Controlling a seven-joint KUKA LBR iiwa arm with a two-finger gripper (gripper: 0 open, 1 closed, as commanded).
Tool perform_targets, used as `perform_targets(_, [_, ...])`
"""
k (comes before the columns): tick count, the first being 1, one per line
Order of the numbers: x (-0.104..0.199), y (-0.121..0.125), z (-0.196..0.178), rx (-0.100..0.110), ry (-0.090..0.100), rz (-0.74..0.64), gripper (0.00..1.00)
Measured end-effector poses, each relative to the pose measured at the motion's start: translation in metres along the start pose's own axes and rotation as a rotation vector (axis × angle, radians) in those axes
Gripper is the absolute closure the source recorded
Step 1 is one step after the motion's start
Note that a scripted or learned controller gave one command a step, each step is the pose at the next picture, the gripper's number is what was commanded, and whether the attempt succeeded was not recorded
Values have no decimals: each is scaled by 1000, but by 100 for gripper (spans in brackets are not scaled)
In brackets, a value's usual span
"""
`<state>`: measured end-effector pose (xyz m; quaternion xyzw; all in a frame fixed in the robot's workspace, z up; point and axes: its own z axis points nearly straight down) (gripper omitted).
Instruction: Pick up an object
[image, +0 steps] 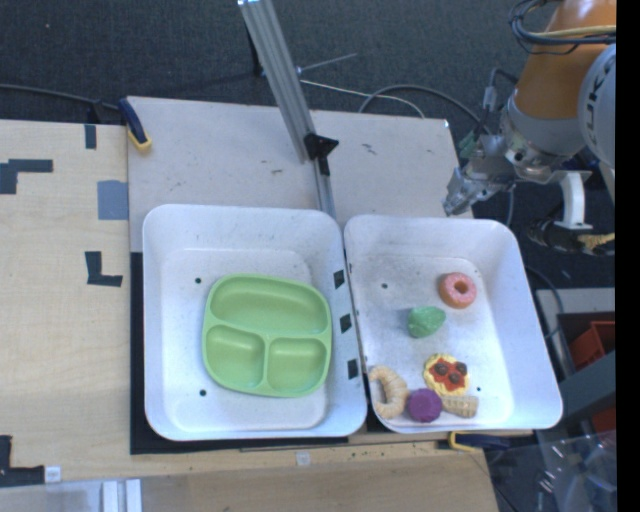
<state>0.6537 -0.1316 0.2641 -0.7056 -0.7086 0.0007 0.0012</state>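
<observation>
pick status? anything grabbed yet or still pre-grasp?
Pre-grasp. Done: nothing visibly picked; the pink donut, green toy, pizza slice, purple ball and pretzel all lie in the right bin. In hand: nothing; the gripper sits above that bin's far rim, clear of every item. Left: move over one item, descend, grasp, lift. The green tray sits in the left bin.

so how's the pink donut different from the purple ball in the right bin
The pink donut is a flat ring with a hole; the purple ball is solid and round. The donut lies alone near the bin's far side; the ball sits at the near edge, touching other toy foods. Both are small toy pieces.
</observation>
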Motion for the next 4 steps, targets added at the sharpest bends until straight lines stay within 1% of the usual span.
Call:
perform_targets(1, [56, -10, 0, -2, 1, -2, 100])
perform_targets(2, [113, -32, 1, -1, 1, -3, 100])
perform_targets(3, [163, -50, 23, 2, 0, -2, 100])
perform_targets(4, [222, -71, 35, 2, 0, -3, 100])
